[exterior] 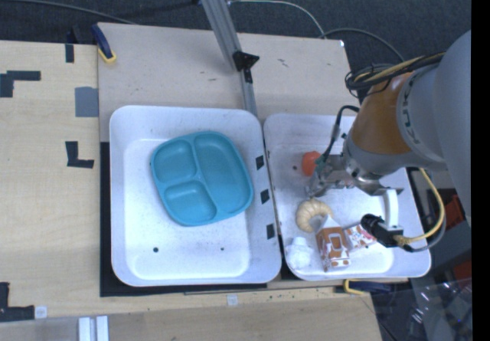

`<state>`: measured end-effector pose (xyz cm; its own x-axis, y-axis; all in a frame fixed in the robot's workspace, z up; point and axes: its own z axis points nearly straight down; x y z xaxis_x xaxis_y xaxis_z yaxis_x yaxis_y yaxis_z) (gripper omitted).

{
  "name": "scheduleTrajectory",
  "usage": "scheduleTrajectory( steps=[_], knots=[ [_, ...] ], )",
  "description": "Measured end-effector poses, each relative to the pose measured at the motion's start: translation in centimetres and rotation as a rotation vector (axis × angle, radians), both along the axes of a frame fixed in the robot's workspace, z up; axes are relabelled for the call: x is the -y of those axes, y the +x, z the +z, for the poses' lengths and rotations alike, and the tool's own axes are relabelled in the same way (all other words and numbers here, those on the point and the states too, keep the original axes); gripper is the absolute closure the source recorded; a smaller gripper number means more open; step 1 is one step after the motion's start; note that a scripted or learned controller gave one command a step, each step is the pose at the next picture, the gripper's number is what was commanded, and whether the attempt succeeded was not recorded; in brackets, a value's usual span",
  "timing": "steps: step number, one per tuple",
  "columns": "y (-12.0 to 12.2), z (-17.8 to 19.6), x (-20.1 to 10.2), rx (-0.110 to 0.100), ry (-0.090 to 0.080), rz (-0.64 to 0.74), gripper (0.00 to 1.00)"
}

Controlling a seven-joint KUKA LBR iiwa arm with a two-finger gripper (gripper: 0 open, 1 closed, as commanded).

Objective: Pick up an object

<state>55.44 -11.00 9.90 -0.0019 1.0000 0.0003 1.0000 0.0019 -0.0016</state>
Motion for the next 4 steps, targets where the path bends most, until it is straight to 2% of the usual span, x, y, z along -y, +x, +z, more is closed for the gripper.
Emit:
scheduleTrajectory(
  steps=[1,2,3,4],
  knots=[
    [0.0,4.2,-0.1,0.004,-0.001,-0.001,1.00],
    [0.1,10.4,0.3,0.007,-0.002,-0.001,1.00],
    [0.1,12.0,0.3,0.002,0.000,-0.001,1.00],
    [1.3,12.3,-4.9,0.001,0.001,0.005,1.00]
  ],
)
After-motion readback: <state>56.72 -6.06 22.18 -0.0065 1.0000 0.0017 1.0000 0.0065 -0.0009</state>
